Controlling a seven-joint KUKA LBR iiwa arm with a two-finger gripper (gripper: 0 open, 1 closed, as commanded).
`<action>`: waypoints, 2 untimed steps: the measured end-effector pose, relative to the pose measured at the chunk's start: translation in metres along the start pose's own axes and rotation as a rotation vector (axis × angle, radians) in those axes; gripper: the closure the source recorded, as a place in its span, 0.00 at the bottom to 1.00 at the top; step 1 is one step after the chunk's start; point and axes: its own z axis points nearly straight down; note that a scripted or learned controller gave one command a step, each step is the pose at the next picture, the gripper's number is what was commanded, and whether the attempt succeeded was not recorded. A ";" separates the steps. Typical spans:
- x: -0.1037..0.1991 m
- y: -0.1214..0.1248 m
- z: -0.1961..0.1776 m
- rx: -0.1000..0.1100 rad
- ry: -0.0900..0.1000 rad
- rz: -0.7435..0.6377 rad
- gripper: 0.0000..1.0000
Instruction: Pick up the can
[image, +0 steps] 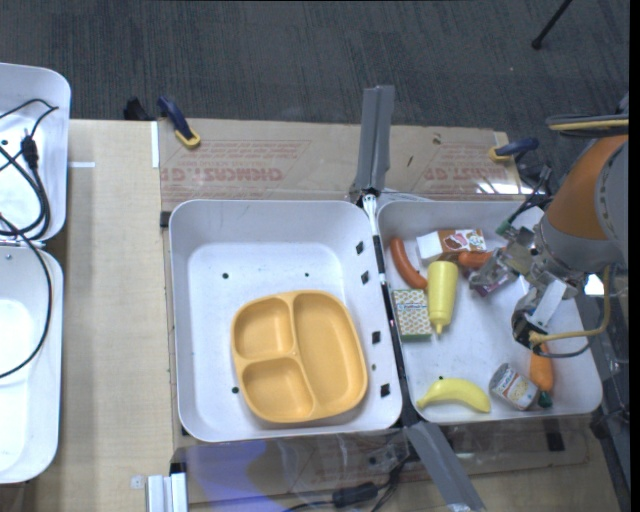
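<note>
The can (513, 386) is small and silver with a pale label. It lies on its side near the front right corner of the right bin (470, 345), between a banana (455, 395) and a carrot (541, 372). My gripper (499, 266) hangs over the back right part of that bin, below the orange-banded wrist (585, 200). It is well behind the can and apart from it, close to a small purple item (490, 283) and a white box with a red label (452, 243).
The right bin also holds a red sausage (404, 262), a yellow mustard bottle (442, 294) and a green-patterned block (411, 313). A yellow divided plate (297, 355) sits in the left bin (200, 260). A black cable (552, 345) loops under the wrist, near the carrot.
</note>
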 end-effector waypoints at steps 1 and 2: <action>-0.006 -0.056 0.003 -0.009 -0.024 0.112 0.00; -0.007 0.014 0.003 -0.013 -0.025 0.276 0.00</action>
